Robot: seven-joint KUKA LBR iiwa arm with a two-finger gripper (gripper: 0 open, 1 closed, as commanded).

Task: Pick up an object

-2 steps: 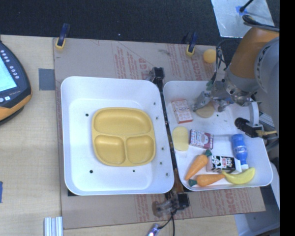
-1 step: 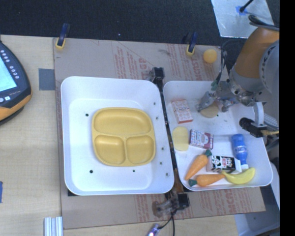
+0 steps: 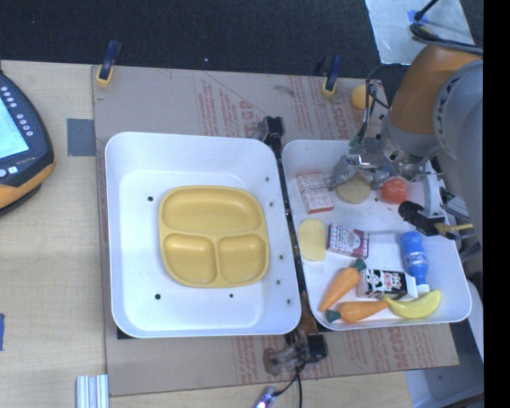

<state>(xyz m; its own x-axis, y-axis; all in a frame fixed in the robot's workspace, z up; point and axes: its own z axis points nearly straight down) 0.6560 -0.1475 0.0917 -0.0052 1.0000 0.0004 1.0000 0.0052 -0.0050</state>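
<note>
the grey arm (image 3: 446, 117) with its orange band enters from the right and reaches down over the far part of the right bin (image 3: 370, 153). the gripper (image 3: 354, 170) sits low at the far end of that bin, directly above and apparently touching a round tan object (image 3: 354, 192). from this angle it cannot be told how far the gripper is open, nor whether anything is held.

contents of the right bin: a red round object (image 3: 394, 189) lies just right of the tan one. a small red-and-white packet (image 3: 315, 192) lies to the left of the gripper, near the bin's left wall. a pale yellow oval object (image 3: 312, 239) lies nearer, beside a dark red and white packet (image 3: 348, 241). a blue bottle (image 3: 414, 256) lies toward the right side. at the near end are two orange carrots (image 3: 341, 288), a black-and-white carton (image 3: 385, 282) and a yellow banana (image 3: 415, 305), all close together, the banana against the near rim.

the left bin (image 3: 127, 228) holds a yellow divided tray (image 3: 213, 235), lying flat near its middle with three compartments.

both bins rest on a brown cardboard sheet (image 3: 195, 100) held by clamps at the far edge. a handheld control pendant (image 3: 10, 143) with a screen lies on the bench at far left, well apart from the bins.
</note>
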